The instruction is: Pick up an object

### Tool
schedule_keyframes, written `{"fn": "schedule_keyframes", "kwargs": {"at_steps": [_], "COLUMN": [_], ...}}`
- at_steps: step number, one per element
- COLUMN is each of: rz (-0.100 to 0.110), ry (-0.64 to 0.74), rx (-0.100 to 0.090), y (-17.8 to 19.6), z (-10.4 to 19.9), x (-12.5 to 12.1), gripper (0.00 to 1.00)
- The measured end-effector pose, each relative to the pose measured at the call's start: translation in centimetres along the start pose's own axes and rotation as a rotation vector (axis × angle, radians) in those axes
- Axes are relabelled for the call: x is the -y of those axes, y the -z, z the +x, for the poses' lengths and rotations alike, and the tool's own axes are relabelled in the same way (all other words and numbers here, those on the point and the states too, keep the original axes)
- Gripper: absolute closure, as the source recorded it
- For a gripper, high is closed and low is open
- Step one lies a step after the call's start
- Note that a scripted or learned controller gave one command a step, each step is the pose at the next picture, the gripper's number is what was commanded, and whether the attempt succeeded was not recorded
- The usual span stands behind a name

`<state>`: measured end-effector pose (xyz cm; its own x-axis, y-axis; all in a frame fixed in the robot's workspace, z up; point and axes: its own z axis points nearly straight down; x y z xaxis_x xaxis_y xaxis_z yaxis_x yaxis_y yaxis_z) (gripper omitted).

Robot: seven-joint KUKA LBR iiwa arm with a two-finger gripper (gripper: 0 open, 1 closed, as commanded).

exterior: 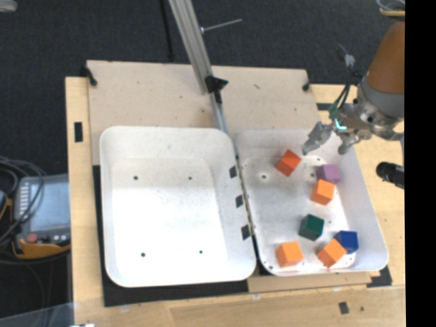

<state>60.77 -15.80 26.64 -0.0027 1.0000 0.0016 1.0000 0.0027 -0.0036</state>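
orange cube (288, 162) sits tilted at the far left of the right bin (368, 216), apart from the other blocks, so it is your easiest pick. the gripper (330, 140) hangs just right of it over the bin's far edge, fingers spread, nothing between them. you can expect the cube to be light, rigid and smooth-faced; take it across two opposite flat faces, not the corners. the purple cube (330, 173) and another orange block (322, 192) lie close together nearer you, harder to separate.
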Motion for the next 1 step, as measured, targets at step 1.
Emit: {"fn": "schedule_keyframes", "kwargs": {"at_steps": [1], "rz": [-0.004], "ry": [0.001], "rx": [0.001], "y": [0.26], "z": [-0.01], "x": [-0.07], "gripper": [0.00]}}
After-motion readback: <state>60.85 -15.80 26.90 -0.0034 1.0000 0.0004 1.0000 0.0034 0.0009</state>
